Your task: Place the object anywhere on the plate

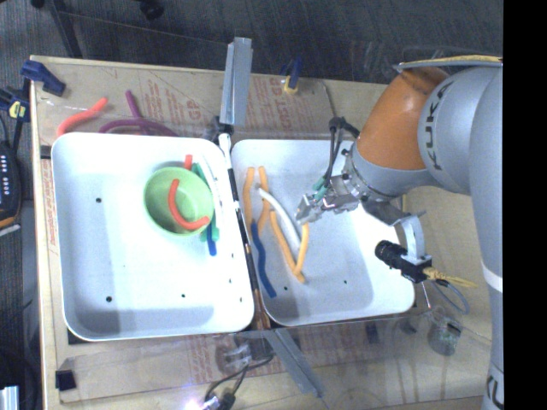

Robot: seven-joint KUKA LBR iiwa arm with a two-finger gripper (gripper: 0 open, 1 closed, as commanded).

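We note two bins side by side on the bench; the left bin holds a plate near its upper right, with a curved strip lying on it and more strips at its right edge; the right bin holds several long strips toward its left side; the gripper hangs over them, the arm reaching in from the right.

The left bin has bare floor across its lower half and left side, while the green plate at upper centre carries 3 strips. In the right bin, strips crowd the left half; the lower right floor lies open, with the arm overhanging the upper right.
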